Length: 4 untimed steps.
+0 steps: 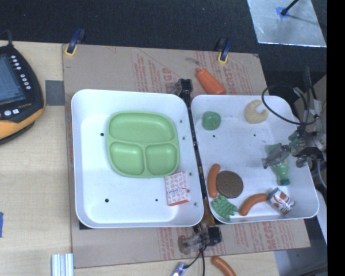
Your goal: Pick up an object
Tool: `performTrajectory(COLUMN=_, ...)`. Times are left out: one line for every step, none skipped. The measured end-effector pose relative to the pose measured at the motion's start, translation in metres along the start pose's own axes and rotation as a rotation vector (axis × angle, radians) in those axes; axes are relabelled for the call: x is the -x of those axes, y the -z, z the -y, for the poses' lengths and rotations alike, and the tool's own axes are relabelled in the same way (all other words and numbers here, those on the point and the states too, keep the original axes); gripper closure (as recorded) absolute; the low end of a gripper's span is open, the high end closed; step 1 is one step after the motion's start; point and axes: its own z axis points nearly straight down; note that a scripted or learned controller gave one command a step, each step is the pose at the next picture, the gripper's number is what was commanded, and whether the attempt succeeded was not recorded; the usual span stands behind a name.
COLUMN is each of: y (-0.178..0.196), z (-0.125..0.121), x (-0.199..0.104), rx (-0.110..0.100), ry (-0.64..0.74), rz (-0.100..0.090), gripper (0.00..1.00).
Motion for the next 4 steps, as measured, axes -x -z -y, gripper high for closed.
performTrajectory(y=-0.083, z=-0.067, x=0.049, rx=-0.003, ry=0.002, rz=0.002, gripper=0.0)
performTrajectory(y=-0.13, z=-0.113, x=0.052, rx=-0.002, ry=0.002, rz=0.001, gripper=0.0)
performTrajectory(y=-0.119, z=-0.113, x=0.054, rx=-0.001, ry=0.004, rz=0.003, gripper=1.0)
performTrajectory(y=-0.119, z=-0.113, x=0.054, rx=-0.001, ry=0.005, rz=0.003, gripper=0.0)
